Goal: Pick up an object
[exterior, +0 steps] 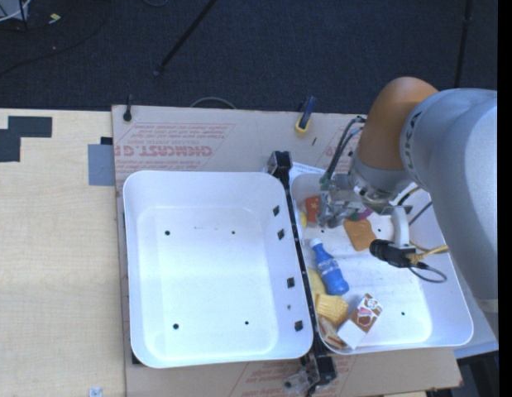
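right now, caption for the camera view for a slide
Grey arm's gripper lowered into the right white bin near a blue plastic bottle.

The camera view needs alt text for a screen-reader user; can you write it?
A grey robot arm's hand reaches down into the right white bin, among a blue bottle, an orange block and other small items. The left white bin sits beside it.

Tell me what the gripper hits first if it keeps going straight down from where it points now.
Probably the red object at the right bin's upper left, just beside the gripper; depth is unclear, so it may meet bin floor instead.
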Tool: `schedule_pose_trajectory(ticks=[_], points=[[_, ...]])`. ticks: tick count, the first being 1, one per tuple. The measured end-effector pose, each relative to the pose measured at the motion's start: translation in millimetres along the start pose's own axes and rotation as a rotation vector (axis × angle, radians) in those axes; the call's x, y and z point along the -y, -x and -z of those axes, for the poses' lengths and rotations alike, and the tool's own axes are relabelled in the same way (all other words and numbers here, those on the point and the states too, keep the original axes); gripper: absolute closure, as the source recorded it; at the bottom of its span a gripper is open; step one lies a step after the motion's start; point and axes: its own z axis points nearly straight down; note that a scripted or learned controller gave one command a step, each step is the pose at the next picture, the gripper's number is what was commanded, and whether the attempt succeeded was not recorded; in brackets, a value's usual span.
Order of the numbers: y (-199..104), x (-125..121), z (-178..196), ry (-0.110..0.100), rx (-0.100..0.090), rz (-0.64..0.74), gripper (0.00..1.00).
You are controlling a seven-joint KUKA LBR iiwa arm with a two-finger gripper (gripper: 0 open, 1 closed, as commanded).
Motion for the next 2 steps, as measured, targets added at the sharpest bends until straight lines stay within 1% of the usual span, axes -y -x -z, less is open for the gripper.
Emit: schedule_pose_trajectory(ticks=[1,2], points=[[-4,14,-20,0.013,0.004,-0.003,1.00],[9,-3,-18,0.017,0.004,-0.001,1.00]])
